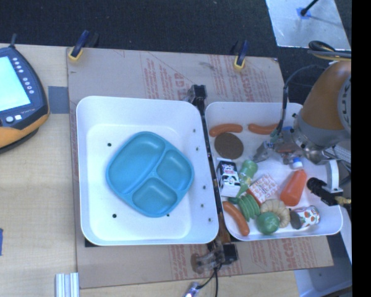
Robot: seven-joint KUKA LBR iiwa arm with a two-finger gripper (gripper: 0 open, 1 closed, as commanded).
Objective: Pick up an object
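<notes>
The arm (324, 104) rises closest, its gripper (273, 148) low in the right bin (335, 226). It sits just below an orange sausage (261, 128) and near a brown patty (229, 145) and a green pepper (248, 167). Whether the gripper is spread or closed, I cannot tell. Nothing looks lifted, so the pick seems still to be done. The left bin (86, 166) holds a blue plate (149, 174).
</notes>
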